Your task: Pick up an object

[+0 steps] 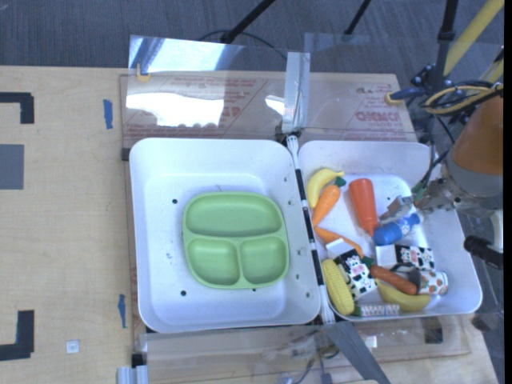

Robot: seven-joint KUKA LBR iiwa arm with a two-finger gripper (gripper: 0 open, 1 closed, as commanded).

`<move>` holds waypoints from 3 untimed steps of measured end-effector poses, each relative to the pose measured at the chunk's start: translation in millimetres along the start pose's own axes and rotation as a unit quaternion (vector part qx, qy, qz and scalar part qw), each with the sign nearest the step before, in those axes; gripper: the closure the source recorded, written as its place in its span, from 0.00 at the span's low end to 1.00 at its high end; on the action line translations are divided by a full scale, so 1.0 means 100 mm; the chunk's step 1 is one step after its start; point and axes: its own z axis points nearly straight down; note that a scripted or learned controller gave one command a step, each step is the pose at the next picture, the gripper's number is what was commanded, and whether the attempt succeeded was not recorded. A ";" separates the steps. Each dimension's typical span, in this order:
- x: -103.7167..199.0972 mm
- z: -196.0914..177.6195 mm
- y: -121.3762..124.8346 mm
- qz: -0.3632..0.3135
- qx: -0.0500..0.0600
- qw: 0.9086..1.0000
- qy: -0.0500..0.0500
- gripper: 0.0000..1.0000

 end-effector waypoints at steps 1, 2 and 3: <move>0.64 0.03 -0.12 0.035 0.002 0.999 -0.007 0.00; 0.62 -0.08 -0.11 0.037 0.000 0.999 -0.009 1.00; 0.90 -1.25 -0.30 0.100 0.004 0.995 -0.008 1.00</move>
